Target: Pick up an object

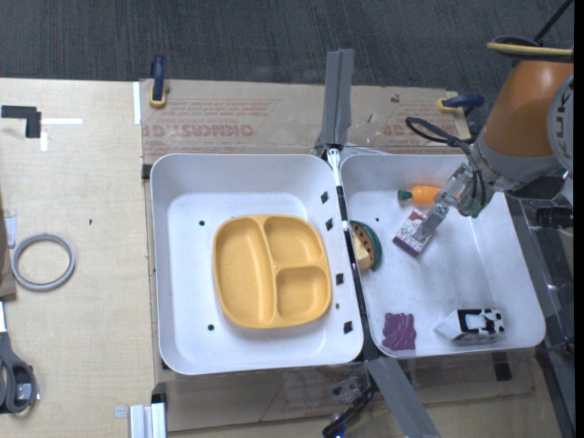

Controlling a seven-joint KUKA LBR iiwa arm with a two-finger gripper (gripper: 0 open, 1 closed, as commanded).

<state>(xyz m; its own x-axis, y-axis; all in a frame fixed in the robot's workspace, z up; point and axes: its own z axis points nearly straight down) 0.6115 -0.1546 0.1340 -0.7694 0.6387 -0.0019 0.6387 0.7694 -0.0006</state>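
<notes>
From my seat at the remote station, the hand (pixel 436 215) sits in the right bin (pixel 511 272), toward that bin's one o'clock corner, and its finger reaches down to the small red-and-white packet (pixel 412 234). The finger overlaps the packet's upper edge, but I cannot tell whether the hand is open or closed, nor whether the packet is truly between the fingers or only touched. That is my first worry: if only an edge is pinched, I judge the packet could swing or slip free once lifted. Just at twelve o'clock of the packet lies an orange toy carrot (pixel 422 193), very near the hand; a sideways drift could knock it or catch it alongside the packet. The packet looks tilted, one corner up, so a flat thin thing like this may rotate in the grip. Other candidates lie well apart: a purple piece (pixel 399 330) at the bin's seven o'clock, a black-and-white carton (pixel 474 324) at five o'clock, and a round brown-and-green item (pixel 363 245) against the left wall at nine o'clock, partly hidden by the divider. The left bin (pixel 182 272) carries a yellow divided plate (pixel 271 270), out of harm's way. The bin's sloped wall near the hand is another hazard if the wrist swings toward three o'clock.
</notes>
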